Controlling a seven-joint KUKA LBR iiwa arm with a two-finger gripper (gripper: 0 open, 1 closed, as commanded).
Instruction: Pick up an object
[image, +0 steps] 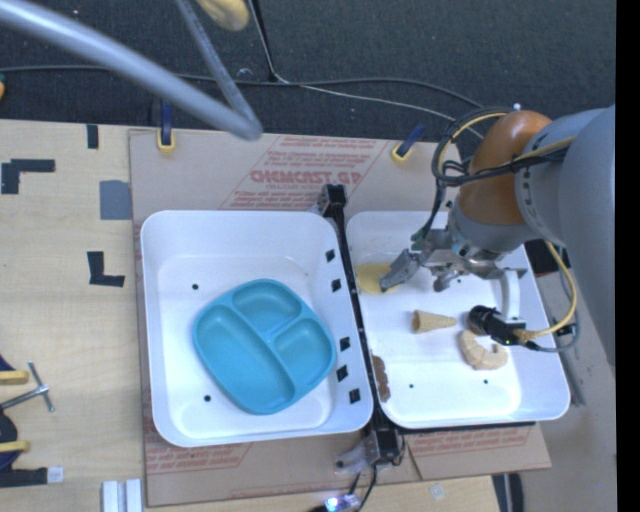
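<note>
Approach step of the pick, judging from the layout: nothing lifted yet. Tool (422, 277) over the upper middle of the right bin (450, 398), released, fingers spread, nothing between them. Nearest candidates: pale yellow piece (370, 278) just left of the tool, against the bin's left wall; tan cone-shaped piece (432, 321) just below the tool, lying on its side. Beige curved piece (483, 352) farther toward the lower right. Next move, probably: centre over one piece, descend, close. Cone: small, matte, tapered, so likely to slip unless gripped across its wider end. Blue divided plate (265, 345) in the left bin (175, 270), well apart from the tool.
</note>
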